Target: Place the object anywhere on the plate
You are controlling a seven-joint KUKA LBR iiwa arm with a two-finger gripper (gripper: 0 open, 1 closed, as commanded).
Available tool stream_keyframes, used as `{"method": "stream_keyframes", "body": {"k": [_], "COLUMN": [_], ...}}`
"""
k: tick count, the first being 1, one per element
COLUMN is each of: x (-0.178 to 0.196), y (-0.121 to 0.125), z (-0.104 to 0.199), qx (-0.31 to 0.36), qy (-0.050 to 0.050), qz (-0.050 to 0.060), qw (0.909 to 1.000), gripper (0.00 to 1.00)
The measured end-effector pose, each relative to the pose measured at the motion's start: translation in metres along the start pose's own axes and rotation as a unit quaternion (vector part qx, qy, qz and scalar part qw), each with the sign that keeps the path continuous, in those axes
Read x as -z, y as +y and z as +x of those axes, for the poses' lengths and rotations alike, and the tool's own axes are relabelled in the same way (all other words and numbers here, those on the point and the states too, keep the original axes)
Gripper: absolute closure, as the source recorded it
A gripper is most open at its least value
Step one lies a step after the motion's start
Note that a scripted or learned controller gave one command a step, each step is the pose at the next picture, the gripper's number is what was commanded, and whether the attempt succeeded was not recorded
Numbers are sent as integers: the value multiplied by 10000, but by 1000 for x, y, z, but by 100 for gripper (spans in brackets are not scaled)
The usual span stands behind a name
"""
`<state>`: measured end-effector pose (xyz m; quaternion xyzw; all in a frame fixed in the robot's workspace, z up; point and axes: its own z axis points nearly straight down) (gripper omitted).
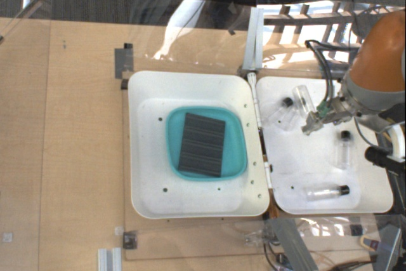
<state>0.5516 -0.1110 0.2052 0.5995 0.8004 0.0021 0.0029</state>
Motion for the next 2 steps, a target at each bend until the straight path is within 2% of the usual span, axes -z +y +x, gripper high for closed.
{"method": "stream_keyframes", "body": {"k": [1, 2], "x": [5, 5], "y": [29, 29], "z": [109, 109], "qx": [-216, -222], "qy": [8, 6], "qz": [4, 6], "qw": [9998, 9998], "gripper": [100, 0]}}
